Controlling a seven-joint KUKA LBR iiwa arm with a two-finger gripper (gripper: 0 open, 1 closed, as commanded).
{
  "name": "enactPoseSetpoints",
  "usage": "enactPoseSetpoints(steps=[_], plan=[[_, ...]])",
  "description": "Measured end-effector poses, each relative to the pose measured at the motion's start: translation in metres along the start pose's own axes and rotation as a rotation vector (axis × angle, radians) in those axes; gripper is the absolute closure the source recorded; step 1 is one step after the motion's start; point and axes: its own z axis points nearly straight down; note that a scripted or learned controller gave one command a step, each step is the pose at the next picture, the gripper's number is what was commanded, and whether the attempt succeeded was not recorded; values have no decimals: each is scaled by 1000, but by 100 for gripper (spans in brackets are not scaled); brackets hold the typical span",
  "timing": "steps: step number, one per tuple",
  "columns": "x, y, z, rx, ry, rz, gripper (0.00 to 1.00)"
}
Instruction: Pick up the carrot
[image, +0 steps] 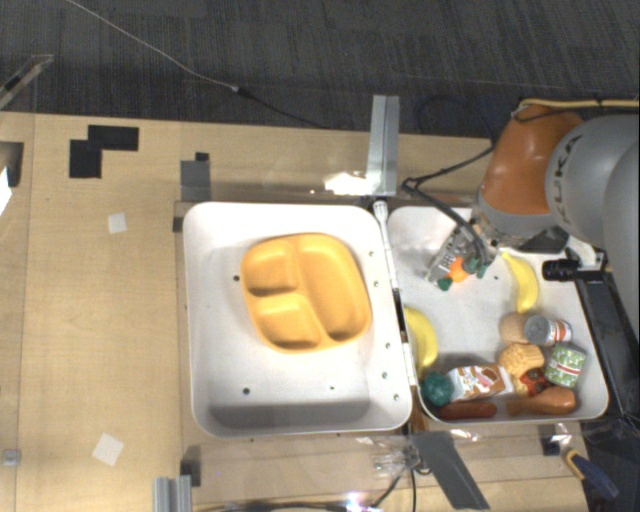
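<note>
The carrot (459, 267), a small orange piece with a green end, shows in the upper part of the right bin (425, 228). My gripper (460, 262) reaches in from the right and sits over it. Its grey fingers (443, 263) stand on either side of the orange body and appear shut on it. The fingers cover most of the carrot, and I cannot tell whether it is lifted off the bin floor.
A banana (522, 283) lies just right of the gripper. Several toy foods and cans (548, 331) crowd the right bin's lower half, with a yellow piece (423, 338) at its left wall. The left bin (215, 330) holds a yellow divided plate (303, 291).
</note>
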Motion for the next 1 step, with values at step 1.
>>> enactPoseSetpoints(steps=[1], plan=[[-8, -3, -84, 4, -2, 297, 100]])
